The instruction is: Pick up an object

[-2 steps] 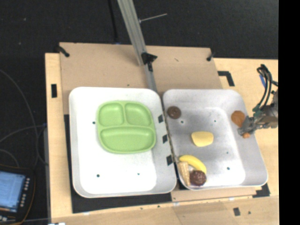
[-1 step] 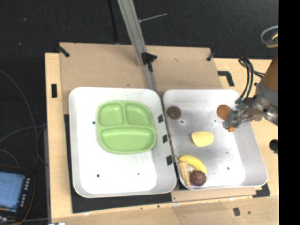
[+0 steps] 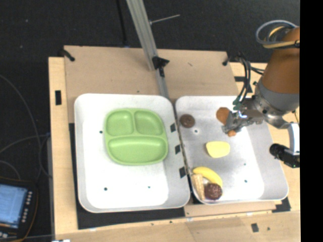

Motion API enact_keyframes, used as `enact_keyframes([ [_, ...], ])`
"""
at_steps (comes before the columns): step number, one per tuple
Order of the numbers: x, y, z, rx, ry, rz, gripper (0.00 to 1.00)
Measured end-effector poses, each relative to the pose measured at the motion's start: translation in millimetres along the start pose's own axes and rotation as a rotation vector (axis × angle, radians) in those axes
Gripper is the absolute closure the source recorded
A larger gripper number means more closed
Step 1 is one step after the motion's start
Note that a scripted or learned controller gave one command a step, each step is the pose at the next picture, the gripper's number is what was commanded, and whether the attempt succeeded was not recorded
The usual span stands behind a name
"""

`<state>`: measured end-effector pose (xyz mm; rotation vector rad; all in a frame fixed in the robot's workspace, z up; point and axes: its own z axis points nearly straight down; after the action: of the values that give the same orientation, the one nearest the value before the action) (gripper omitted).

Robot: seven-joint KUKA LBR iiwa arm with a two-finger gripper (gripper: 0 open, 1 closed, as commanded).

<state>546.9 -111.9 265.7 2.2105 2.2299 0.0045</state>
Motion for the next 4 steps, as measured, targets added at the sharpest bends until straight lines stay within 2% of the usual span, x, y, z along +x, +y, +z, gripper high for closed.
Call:
enact_keyframes([
  [2, 83, 29, 11, 0.001, -0.002, 0.003, 1.00],
  [4, 190, 48, 5, 0.002, 0.000, 0.002, 1.00],
])
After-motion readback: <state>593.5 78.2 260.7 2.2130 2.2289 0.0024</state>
